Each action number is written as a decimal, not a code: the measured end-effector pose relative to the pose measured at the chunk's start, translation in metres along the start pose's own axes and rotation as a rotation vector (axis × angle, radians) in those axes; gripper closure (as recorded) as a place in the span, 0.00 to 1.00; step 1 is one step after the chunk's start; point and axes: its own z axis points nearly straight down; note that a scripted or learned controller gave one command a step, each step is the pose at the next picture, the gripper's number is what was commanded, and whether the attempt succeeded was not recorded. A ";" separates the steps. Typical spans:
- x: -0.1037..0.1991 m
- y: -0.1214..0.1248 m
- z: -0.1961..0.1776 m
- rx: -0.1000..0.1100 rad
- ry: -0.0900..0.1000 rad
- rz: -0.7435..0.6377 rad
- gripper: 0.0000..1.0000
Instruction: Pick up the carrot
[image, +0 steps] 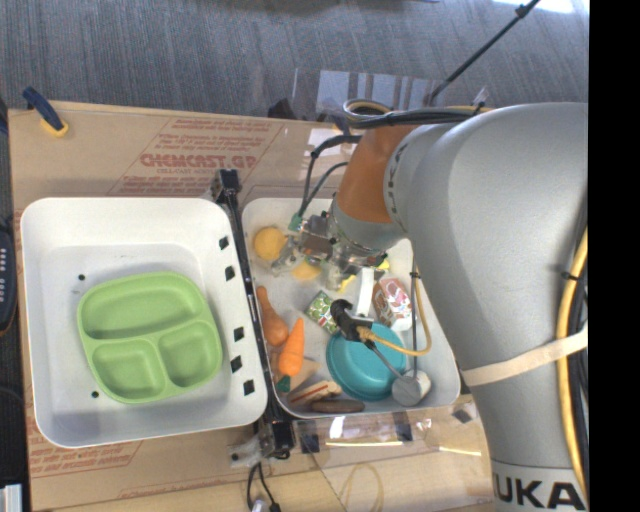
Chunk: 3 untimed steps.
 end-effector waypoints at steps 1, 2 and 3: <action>0.000 0.000 -0.010 0.007 -0.001 -0.008 1.00; 0.048 -0.096 -0.100 -0.002 0.001 0.232 1.00; 0.057 -0.158 -0.097 0.001 0.000 0.395 1.00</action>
